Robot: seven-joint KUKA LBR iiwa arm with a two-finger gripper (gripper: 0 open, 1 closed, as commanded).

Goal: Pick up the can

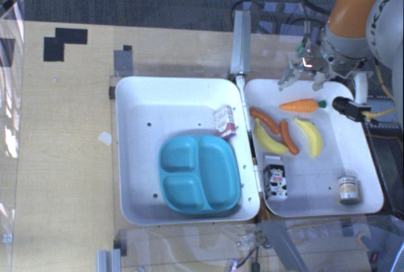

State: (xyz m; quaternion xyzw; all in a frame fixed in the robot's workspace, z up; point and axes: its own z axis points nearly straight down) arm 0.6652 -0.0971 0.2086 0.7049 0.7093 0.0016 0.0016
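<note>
The can [348,189] is a small silver tin with a tan label. It stands upright in the front right corner of the right bin [328,204]. My gripper [302,80] hangs over the back edge of that bin, far behind the can and a little to its left. Its two fingers are spread open with nothing between them. An orange carrot [298,106] lies just in front of the gripper.
In the right bin lie two yellow bananas [310,136], two reddish sausages [289,137] and a black-and-white carton [274,181] at the front left. The left bin [136,138] holds a blue divided plate [199,173] and a small pink packet [225,121]. A metal divider [240,43] stands between the bins.
</note>
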